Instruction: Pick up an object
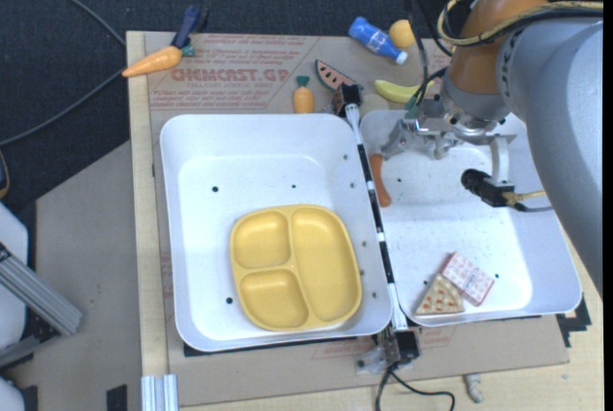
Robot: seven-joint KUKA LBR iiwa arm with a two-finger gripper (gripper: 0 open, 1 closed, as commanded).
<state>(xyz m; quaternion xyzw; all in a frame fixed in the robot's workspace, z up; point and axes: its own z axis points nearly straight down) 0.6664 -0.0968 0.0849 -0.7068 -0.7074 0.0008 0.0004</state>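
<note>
The orange sausage-shaped toy [380, 181] lies just inside the right bin's [536, 304] left wall, the gripper [421, 139] hovering just beside it, so descending squarely over its middle looks wisest; finger spacing I cannot tell.

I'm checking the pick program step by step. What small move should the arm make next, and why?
Probably shift toward the orange sausage-like piece by the right bin's left wall and descend: the gripper hangs just above that end, apparently holding nothing.

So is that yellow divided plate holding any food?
Empty. The yellow plate lies flat in the left bin, and all three compartments show bare yellow.
</note>
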